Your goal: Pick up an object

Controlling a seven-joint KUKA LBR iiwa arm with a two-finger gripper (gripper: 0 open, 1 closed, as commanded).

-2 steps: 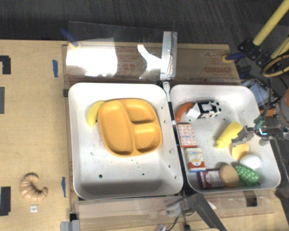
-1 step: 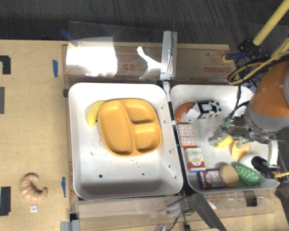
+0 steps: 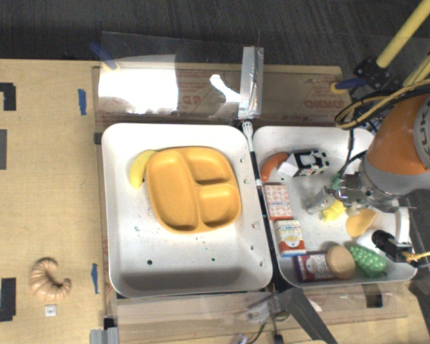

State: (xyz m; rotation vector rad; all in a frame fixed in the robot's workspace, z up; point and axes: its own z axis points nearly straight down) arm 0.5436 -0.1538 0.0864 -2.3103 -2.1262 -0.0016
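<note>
reaching in from the right, the grey arm [image 3: 408,145] with its orange band hangs over the right bin [image 3: 312,138], its gripper [image 3: 337,196] low among the clutter there, just above a small yellow object [image 3: 332,212]; whether that object is touched cannot be told, and how the tool is set, spread or pressed together, cannot be told either, since the metal parts blur into the bin floor. around the gripper lie a black and white toy [image 3: 309,161] and a red-orange curved piece [image 3: 271,165] toward the far wall, two small printed boxes [image 3: 277,201] and [image 3: 289,236] along the left wall, a dark jar with a tan lid [image 3: 325,264] and a green bumpy object [image 3: 368,261] near the front wall, and a pale orange piece [image 3: 360,223] just beside the yellow one. the left bin [image 3: 122,213] holds an orange divided tray [image 3: 193,188] with a yellow banana [image 3: 138,168] tucked against its left edge. outside the bins, on the wooden bench [image 3: 43,192], a tan curled toy [image 3: 50,278] rests near the front left.
</note>
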